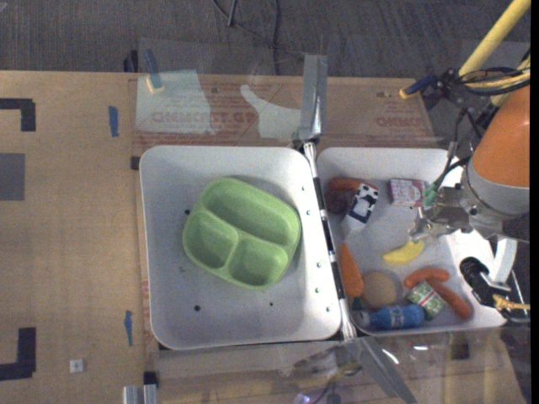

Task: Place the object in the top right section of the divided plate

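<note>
Banana (404,252) lies in the right bin (438,160), just below-left of the tool (428,225). Can't tell the tool's opening from this angle. Green divided plate (242,233) sits in the left bin (168,251), well left of the tool. Sausages, blue bottle and small cartons lie below and beside the tool.

Arm (505,154): we lose it past the right edge.
Gripper (428,225): we cannot judge its opening.
Pink carton (406,192): print too small.
</note>
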Available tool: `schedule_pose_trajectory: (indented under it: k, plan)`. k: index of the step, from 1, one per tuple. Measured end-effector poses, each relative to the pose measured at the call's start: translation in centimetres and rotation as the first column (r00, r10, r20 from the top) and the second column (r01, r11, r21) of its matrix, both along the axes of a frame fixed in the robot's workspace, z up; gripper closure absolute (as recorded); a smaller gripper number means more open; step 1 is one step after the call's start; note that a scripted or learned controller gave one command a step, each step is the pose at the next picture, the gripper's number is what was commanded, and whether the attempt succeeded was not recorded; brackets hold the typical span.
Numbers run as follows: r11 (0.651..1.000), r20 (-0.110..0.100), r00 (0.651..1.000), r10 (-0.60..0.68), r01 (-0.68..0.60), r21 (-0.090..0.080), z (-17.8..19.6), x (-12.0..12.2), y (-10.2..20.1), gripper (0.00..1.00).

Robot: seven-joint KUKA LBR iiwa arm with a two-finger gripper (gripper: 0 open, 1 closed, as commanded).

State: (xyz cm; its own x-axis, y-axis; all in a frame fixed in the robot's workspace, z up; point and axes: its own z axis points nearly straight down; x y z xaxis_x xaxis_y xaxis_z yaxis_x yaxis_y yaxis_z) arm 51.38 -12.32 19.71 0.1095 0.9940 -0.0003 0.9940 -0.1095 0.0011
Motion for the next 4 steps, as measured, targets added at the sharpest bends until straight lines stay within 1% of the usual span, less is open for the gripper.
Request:
schedule_pose_trajectory:
  k: [1,2,4]
  plan:
    - [0.944,-0.002,0.944,0.33,-0.33,0.002,-4.5,-3.5,-0.8,1.0]
    - [0.998,0.0,0.998,-0.064,0.064,-0.001,-9.0,-3.5,-10.1,1.0]
    - [0.998,0.003,0.998,-0.069,0.069,-0.003,-7.1,-3.5,-10.3,1.0]
